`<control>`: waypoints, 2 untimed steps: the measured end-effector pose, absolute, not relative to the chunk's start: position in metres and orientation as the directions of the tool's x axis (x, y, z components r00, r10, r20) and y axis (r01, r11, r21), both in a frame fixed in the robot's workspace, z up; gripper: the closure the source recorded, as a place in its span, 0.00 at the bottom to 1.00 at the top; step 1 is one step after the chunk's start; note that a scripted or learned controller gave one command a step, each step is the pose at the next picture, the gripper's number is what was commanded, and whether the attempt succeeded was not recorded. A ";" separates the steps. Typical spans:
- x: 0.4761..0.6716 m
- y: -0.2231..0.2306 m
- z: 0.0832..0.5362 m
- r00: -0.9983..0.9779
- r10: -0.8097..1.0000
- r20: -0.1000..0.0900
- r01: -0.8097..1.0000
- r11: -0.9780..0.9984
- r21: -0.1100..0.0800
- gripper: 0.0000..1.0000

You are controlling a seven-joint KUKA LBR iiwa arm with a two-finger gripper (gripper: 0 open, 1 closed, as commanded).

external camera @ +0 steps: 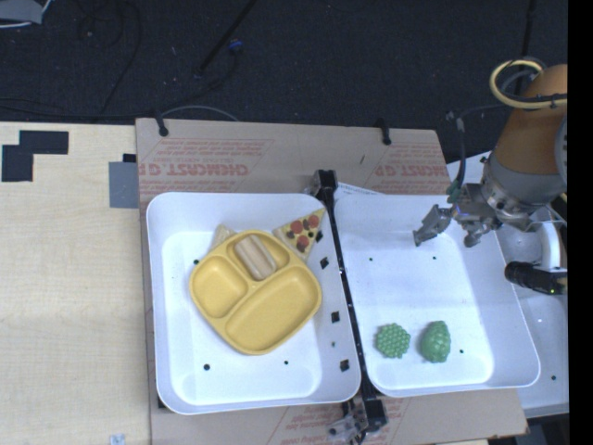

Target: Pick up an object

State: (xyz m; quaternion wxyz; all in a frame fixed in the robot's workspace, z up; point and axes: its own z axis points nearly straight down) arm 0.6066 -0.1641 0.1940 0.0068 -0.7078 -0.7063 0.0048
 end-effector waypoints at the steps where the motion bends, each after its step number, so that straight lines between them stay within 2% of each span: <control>1: 0.609 -0.164 0.203 0.000 1.000 0.001 1.000 0.000 -0.003 0.00; 2: 0.610 -0.166 0.140 0.000 1.000 0.001 1.000 0.000 -0.006 0.00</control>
